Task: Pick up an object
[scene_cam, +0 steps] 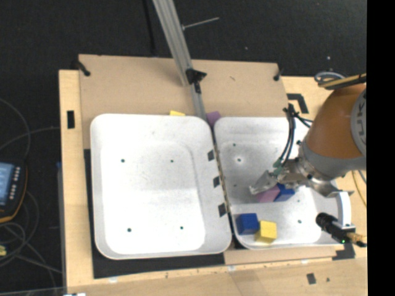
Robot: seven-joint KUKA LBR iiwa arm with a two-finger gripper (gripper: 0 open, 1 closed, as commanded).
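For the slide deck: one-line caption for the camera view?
Arm's gripper low in the right bin over pink and blue blocks; blue cube and yellow cube nearby.

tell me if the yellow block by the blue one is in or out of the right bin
In. The yellow block lies on the right bin's floor beside the blue block.

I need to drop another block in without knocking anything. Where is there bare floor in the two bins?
The left bin offers bare floor wall to wall. In the right bin, the far half is free. Its near half is crowded: gripper, pink block, blue block, yellow block.
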